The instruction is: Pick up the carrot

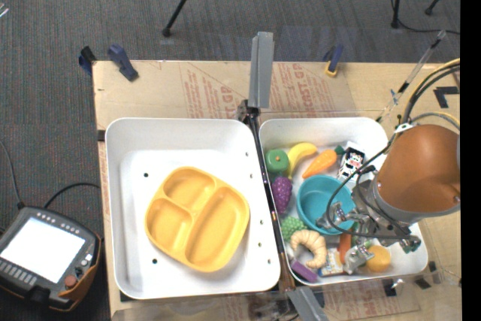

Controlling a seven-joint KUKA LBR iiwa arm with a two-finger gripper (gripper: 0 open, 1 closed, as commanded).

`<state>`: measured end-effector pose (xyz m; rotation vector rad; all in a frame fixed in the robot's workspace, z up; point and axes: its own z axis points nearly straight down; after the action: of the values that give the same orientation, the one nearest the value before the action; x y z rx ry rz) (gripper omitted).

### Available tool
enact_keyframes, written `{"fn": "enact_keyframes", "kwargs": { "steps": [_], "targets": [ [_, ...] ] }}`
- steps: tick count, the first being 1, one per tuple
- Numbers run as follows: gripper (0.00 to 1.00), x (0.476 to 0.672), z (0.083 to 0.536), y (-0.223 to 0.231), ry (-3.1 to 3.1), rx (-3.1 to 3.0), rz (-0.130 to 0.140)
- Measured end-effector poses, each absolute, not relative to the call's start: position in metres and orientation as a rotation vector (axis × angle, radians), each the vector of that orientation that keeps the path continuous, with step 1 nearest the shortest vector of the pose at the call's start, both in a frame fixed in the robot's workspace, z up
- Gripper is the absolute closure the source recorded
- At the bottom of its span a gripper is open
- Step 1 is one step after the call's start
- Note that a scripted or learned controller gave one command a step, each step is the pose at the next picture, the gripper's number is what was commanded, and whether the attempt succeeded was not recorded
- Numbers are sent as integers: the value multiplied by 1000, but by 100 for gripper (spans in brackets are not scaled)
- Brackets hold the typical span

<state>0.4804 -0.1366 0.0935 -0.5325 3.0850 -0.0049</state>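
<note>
The carrot, orange with a tapered end, lies in the right bin near its back, between a yellow banana and a small black-and-white carton. My gripper hangs low over the bin's front right part, below the orange wrist band. It is well in front of the carrot and apart from it, close to a thin red-orange piece and an orange fruit. The arm hides part of the bin's right side.
The right bin also holds a teal bowl, green apple, purple grapes, a green leafy toy and a beige croissant-like piece. A yellow divided plate lies in the left bin.
</note>
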Motion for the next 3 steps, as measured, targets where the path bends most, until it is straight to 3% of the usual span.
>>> {"fn": "enact_keyframes", "kwargs": {
  "steps": [1,2,3],
  "targets": [
    [0,556,94,-80,3113,-317,-6],
    [0,625,95,-111,3099,-454,0],
    [0,563,134,-176,3099,-476,-5]
  ]
}}
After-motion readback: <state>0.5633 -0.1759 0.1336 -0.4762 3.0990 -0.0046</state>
